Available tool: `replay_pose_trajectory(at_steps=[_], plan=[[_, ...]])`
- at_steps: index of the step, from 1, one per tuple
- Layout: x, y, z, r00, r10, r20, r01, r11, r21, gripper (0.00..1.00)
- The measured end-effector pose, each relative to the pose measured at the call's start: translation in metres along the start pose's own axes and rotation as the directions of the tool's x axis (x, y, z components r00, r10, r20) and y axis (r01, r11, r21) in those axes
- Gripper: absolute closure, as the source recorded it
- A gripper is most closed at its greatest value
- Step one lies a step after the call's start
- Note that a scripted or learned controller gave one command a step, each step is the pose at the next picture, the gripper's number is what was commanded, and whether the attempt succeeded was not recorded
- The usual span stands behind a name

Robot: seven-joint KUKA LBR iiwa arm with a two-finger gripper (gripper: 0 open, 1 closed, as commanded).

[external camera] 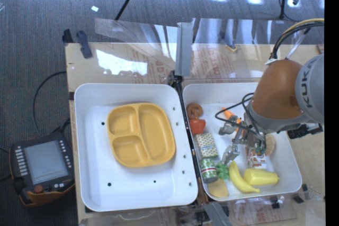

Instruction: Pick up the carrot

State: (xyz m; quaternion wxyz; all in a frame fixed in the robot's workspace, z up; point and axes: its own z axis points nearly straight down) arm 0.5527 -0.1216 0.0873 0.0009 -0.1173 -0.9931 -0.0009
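- A yellow divided plate [141, 133] with three compartments lies in the left bin [90, 114], near its middle.
- In the right bin [212, 91], a brown doughnut-like piece [194, 110] sits at the left wall, with a red tomato-like thing [197, 125] just below it.
- Below those, a small patterned box [206, 144] and a green-labelled can [209, 169] lie along the same wall.
- A banana [239, 177] and a yellow pepper-like item [260, 177] rest side by side near the front wall.
- A tan chip-shaped piece [219, 188] lies in the front left corner.
- A control tablet [41, 166] sits on the floor left of the bench.
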Motion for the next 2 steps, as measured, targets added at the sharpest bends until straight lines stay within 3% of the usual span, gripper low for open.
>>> replay_pose_trajectory(at_steps=[1, 2], plan=[[-0.041, 0.014, 0.0, 0.949, 0.316, 0.003, -0.316, 0.949, 0.0, 0.0], [-0.042, 0.017, -0.011, 0.951, 0.31, 0.003, -0.31, 0.951, -0.001, 1.0]])
